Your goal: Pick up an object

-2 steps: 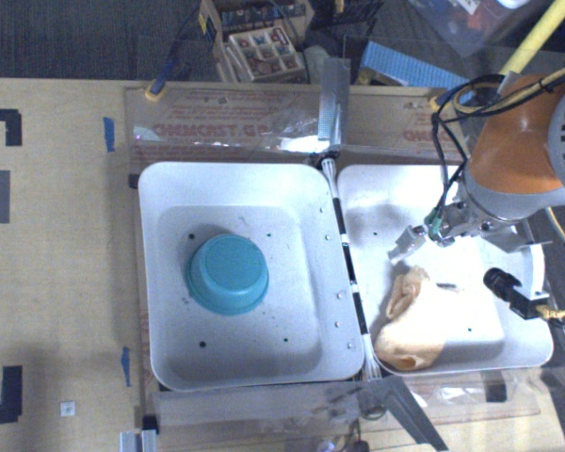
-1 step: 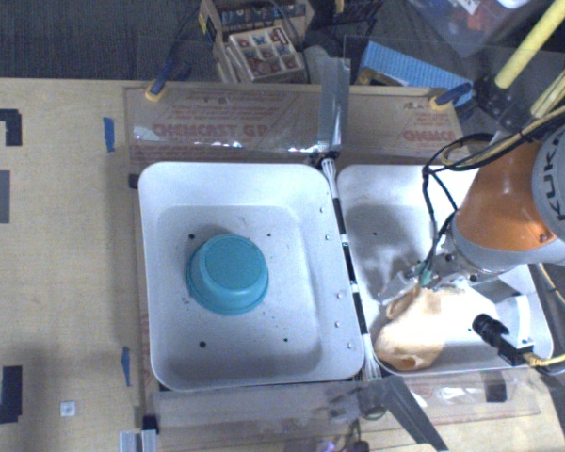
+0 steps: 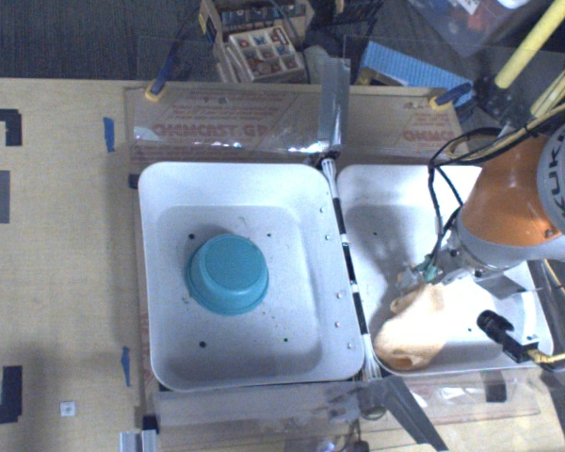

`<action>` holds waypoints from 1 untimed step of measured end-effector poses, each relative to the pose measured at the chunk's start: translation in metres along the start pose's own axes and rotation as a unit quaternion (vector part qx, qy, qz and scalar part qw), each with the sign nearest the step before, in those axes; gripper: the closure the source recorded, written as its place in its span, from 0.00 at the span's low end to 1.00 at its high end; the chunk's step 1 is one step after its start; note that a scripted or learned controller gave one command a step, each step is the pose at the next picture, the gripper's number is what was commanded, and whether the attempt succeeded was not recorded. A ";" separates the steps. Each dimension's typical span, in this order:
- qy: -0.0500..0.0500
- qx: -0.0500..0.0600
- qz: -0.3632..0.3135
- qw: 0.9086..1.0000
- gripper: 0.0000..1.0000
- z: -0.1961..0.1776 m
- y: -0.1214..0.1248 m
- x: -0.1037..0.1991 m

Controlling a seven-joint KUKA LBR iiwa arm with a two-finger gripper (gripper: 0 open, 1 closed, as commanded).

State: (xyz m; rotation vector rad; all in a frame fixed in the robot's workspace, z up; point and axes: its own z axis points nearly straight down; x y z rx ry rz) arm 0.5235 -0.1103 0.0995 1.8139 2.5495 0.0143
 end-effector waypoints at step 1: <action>0.001 0.007 0.114 0.993 1.00 -0.084 0.059 0.043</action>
